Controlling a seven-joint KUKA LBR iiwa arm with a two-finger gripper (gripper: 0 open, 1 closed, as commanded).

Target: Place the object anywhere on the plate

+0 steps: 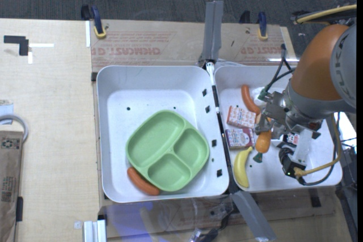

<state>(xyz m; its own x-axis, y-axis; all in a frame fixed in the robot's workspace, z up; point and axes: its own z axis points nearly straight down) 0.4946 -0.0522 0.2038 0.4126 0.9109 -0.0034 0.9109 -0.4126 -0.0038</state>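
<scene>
1. The green plate (167, 150), split into three compartments, lies in the left bin (110, 122), toward that bin's near edge. An orange sausage (142, 181) lies just beside the plate's near-left rim, on the bin floor, not on the plate.
2. The right bin (227, 79) holds the loose things: another orange sausage (248, 98) toward the far side, two small printed cartons (241, 117) near the wall shared with the left bin, and a yellow banana (241, 167) at the near edge.
3. The arm (326, 68) reaches over the right bin, and its hand (266, 132) hangs low near that bin's middle. A small orange object (262, 143) sits right at the fingertips, above the banana's far end.
4. Whether the hand is spread, pressed together, or pinching that orange object, I cannot tell; the wrist hides the fingers.
5. Judged from this, the step in hand is the pick in the right bin, and nothing of the task's object is on the plate yet.
6. The next move calls for a secure grip, a lift clear of the shared wall, a carry across to the left bin, and a release above any compartment of the plate.
</scene>
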